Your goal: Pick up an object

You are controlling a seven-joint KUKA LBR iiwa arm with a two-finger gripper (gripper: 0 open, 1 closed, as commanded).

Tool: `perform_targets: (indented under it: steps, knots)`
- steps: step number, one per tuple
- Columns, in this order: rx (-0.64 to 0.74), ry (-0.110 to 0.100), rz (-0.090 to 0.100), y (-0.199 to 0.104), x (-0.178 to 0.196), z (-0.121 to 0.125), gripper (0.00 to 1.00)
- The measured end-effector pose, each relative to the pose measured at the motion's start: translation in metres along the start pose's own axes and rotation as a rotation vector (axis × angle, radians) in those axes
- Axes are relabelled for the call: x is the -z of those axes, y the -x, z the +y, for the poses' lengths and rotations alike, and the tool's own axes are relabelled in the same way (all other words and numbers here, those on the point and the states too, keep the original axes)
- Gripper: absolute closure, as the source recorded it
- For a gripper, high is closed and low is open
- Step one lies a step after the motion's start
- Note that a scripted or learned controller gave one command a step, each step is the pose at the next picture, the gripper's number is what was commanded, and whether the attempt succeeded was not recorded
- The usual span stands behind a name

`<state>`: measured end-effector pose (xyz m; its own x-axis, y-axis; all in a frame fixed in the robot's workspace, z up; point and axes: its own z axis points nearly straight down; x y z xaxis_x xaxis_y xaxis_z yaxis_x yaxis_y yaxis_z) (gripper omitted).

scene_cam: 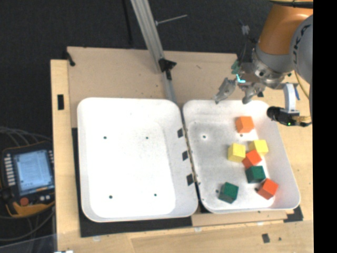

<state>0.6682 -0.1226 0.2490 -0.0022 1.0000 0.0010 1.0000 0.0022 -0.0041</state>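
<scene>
My fingers (236,92) hang spread apart and hold nothing above the far rim of the right bin (210,157). Nothing is picked yet; the nearest candidate, an orange cube (244,124), lies just below me among the other blocks.

So there are seven small blocks, all sitting in the right bin (210,157). An orange cube (244,124) lies farthest back, on its own. Below it two yellow ones (236,152) (260,147) flank another orange block (253,157), touching it. Green (256,173) and orange-red (267,188) follow toward the front corner. One green cube (228,192) sits apart, front-middle.
</scene>
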Motion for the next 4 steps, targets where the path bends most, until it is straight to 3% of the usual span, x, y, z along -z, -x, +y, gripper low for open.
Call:
perform_targets:
  steps: [1, 4]
  knots:
    - [0.002, 0.005, -0.003, 0.001, 0.003, 0.001, 0.00]
    - [-0.004, 0.002, -0.004, 0.012, -0.154, -0.014, 0.00]
